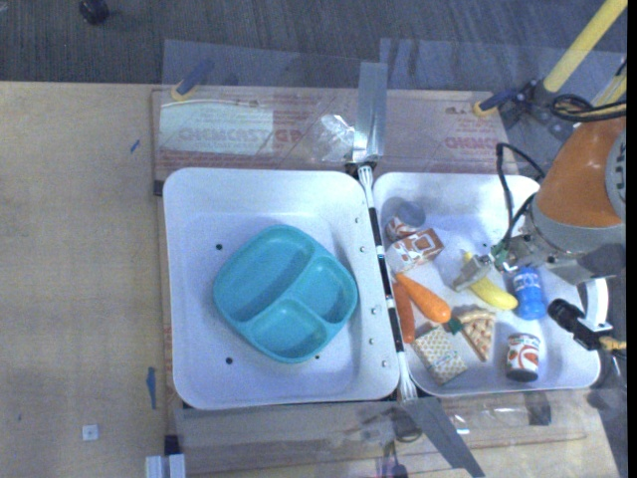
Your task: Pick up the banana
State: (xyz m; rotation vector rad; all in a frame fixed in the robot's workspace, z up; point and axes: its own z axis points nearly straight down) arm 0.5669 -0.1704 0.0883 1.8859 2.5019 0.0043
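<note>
Left bin (pixel 189 297): glossy white plastic, shallow, rounded corners, holding a teal three-compartment tray (pixel 286 293) near its middle. Right bin (pixel 448 189): same moulding, cluttered with a small carton (pixel 415 246), a tapered orange carrot (pixel 422 299), a cracker square (pixel 439 355), a waffle wedge (pixel 479 333), a can (pixel 523 357). Banana (pixel 493 293): short, smooth, yellow, right of centre in that bin, beside a blue bottle (pixel 528 293). Claw (pixel 476 269): metallic, just above-left of the banana; spread or pressed together, cannot tell. Pale wooden tabletop (pixel 70 267); grey carpet beyond.

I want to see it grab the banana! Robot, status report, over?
Gripper low in right bin, at banana's left end. Banana lying flat, not lifted. Blue bottle tight on its right, carrot left, apart.
</note>
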